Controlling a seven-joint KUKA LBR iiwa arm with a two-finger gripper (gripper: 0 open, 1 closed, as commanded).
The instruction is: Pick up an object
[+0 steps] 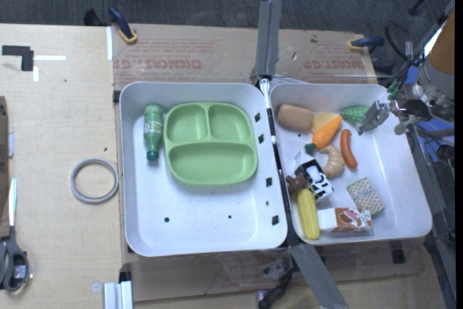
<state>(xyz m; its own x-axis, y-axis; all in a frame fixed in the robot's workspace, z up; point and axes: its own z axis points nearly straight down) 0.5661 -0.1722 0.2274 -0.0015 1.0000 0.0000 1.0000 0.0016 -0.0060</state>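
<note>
The pick had hardly begun, by the look of it: nothing had left the bins, and the gripper (376, 117) hung at the right bin's (405, 213) three-o'clock rim with nothing between its fingers, which seemed slightly spread, though the view was too small to be sure. Everything remained to be done: choosing an object, descending, closing and lifting. The left bin (202, 228) held the largest thing, a green divided plate (211, 143) sitting toward twelve o'clock of its floor, and a green bottle (153, 130) lying just beside the plate at nine o'clock. The right bin carried the clutter. A corn cob (308, 213) lay at seven o'clock along the dividing wall, touching a small carton (349, 220) at six o'clock. A brown roll (294, 116) sat at eleven o'clock, with a carrot (325, 132) just beside it and a shrimp-like piece (333, 161) near the centre. A black-and-white toy (315, 179) lay between the shrimp and the corn. A patterned cracker (364, 195) sat at five o'clock, a sausage (349, 149) at three o'clock of centre, and a green leaf (355, 113) at one o'clock, nearest the gripper and so the likeliest target.
</note>
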